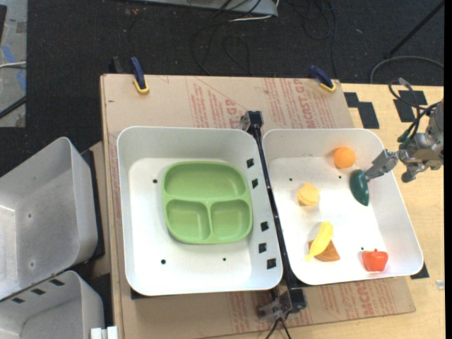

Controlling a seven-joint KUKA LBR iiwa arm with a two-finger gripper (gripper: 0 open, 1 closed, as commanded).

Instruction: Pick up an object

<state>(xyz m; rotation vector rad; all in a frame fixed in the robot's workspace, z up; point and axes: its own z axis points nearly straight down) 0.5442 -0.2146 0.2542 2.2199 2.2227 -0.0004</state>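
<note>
A brown board [212, 97] covers the bench, and on it two shallow white bins sit side by side. The left bin [141, 154] holds a green divided tray [208, 202] with three compartments, lying flat near its middle. The right bin [395, 217] holds the small things.

The arm's wrist comes in at the 3 o'clock edge, and the gripper [385, 162] reaches over that bin's upper right part. Whether it is clenched or released cannot be told from here.

A dark green piece [361, 187] lies just at the gripper's 7 o'clock, so close to the tip that I cannot say whether they touch or whether it sits on the bin floor. An orange ball [344, 157] lies near the gripper at its 9 o'clock. A pale yellow lump [308, 195] is farther off, toward 8 o'clock. A yellow banana [321, 239] lies at about 7 o'clock, well apart, resting against a brown wedge [329, 254]. A red pepper-like piece [375, 260] sits at the gripper's 6 o'clock, near the bin's lower rim.
</note>
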